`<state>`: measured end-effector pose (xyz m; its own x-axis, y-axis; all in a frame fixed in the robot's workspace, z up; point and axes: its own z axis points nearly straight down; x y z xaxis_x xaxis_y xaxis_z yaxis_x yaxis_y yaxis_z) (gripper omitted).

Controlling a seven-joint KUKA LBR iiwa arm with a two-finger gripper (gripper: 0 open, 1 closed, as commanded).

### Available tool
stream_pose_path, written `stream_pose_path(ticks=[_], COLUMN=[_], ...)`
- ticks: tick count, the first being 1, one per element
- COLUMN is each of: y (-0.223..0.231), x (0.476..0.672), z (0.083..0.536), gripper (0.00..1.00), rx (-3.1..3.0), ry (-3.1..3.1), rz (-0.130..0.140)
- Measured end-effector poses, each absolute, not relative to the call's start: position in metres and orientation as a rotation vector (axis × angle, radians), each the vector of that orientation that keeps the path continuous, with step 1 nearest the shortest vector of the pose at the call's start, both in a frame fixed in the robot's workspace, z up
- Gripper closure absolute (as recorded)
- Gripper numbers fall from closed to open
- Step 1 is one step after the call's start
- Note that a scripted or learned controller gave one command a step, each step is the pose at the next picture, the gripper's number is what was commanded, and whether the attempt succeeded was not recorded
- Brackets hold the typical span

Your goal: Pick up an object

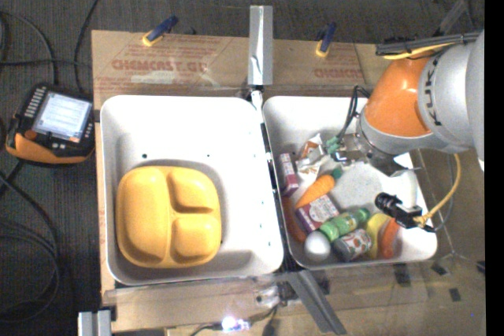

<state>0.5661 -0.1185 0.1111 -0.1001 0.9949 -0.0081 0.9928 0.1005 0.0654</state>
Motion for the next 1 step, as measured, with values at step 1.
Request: stream_pose_path(ticks=[1], y=[-0.1364], x=[0.5322], z=[0.1109], gripper=[0.00], rx=[2.004], ry=[2.346], rz=[0.062])
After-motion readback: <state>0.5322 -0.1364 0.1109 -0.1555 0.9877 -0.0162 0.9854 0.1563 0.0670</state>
